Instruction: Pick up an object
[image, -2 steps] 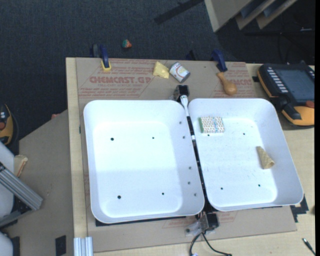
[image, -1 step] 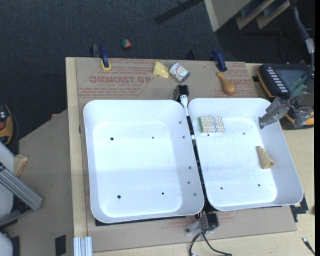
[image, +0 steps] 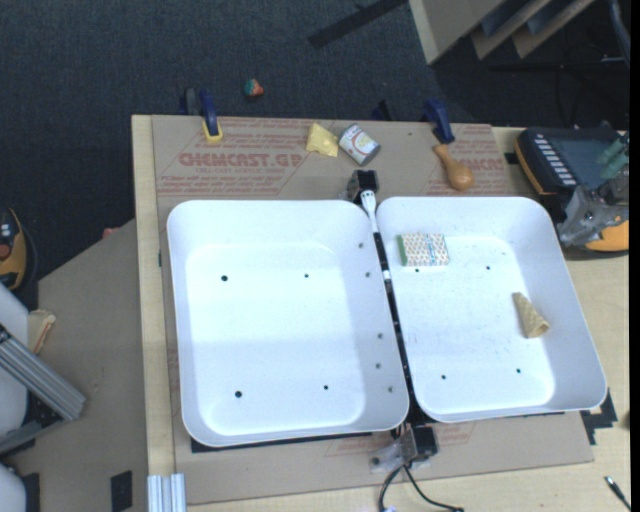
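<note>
Two objects lie in the right white bin (image: 570, 300). A small flat rectangular pad (image: 422, 249), white with coloured speckles and a green left edge, rests near the bin's back left corner. A tan cone-shaped piece (image: 531, 314) lies near the right wall, about midway along it. The left white bin (image: 190, 300) stands beside it, the two touching along the middle.
On the board behind the bins lie a yellow chunk (image: 321, 141), a small box (image: 358, 144) and a wooden pear-shaped piece (image: 453, 168). Blue clamps (image: 208, 110) (image: 436, 118) hold the board's back edge. A dark control pendant (image: 560, 160) sits at the far right.
</note>
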